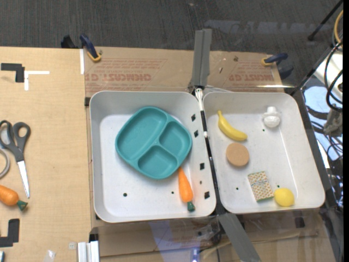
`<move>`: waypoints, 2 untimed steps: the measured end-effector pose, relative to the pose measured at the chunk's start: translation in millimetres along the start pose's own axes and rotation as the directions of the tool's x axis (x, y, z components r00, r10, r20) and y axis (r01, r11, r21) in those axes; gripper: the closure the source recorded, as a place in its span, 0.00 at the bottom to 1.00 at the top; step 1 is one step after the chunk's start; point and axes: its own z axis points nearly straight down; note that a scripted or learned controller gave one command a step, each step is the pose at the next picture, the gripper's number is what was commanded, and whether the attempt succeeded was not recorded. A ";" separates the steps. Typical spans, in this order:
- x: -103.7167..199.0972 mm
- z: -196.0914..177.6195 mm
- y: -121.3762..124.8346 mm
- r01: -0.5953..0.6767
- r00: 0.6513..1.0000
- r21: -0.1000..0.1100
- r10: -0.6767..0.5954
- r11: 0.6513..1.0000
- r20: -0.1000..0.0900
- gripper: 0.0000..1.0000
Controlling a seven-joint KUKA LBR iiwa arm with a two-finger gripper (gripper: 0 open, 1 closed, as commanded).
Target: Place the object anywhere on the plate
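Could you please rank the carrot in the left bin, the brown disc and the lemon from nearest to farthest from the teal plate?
1. Orange carrot, left bin, beside the teal plate, at its lower right rim.
2. Brown disc, middle of the right bin.
3. Lemon, right bin's front right corner.

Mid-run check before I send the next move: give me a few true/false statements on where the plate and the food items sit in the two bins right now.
1. The teal plate lies in the left bin. True.
2. A carrot lies on the plate. False: it lies on the bin floor at the plate's lower right edge, not in any compartment.
3. The banana is in the right bin. True.
4. The lemon sits in the left bin. False: it sits in the right bin's near corner, beside the small patterned packet.
5. The round tan disc lies just below the banana. True.
6. The scissors are inside a bin. False: they lie on the wooden bench, left of both bins.
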 end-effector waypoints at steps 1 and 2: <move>20.3 137.4 51.3 0.087 0.996 -0.001 -0.087 0.996 0.000 1.00; 12.6 5.9 31.1 0.256 0.967 0.001 -0.256 0.967 0.001 1.00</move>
